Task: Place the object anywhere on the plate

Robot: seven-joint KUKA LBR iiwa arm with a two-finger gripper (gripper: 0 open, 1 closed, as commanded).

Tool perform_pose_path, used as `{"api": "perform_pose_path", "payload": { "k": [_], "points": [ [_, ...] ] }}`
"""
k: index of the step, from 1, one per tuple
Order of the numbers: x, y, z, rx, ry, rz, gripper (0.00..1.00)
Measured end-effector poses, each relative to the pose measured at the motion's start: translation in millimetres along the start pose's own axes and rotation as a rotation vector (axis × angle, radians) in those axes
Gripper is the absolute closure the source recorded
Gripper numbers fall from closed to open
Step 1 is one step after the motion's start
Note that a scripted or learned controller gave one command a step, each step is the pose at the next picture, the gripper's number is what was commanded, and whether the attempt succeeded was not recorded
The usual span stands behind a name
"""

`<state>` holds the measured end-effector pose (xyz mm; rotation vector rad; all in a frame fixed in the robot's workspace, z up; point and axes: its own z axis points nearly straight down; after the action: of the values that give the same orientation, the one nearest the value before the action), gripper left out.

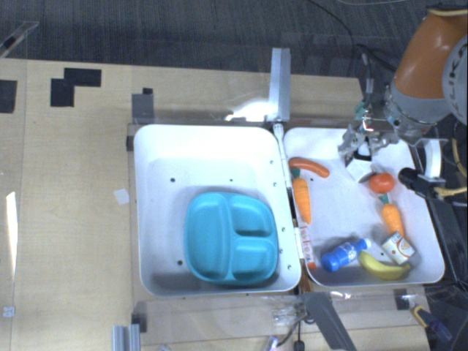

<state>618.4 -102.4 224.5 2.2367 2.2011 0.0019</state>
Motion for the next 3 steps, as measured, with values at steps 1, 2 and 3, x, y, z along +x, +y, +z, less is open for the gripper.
{"api": "perform_pose_path", "payload": {
  "k": [1, 2, 3],
  "points": [
    [36.0, 29.2, -27.6, -0.002, 0.001, 0.101, 1.00],
    [100.3, 0.4, -8.6, 0.001, 0.002, 0.004, 1.00],
    [153.4, -13.7, 35.4, 0.000, 0.002, -0.095, 1.00]
  ]
}}
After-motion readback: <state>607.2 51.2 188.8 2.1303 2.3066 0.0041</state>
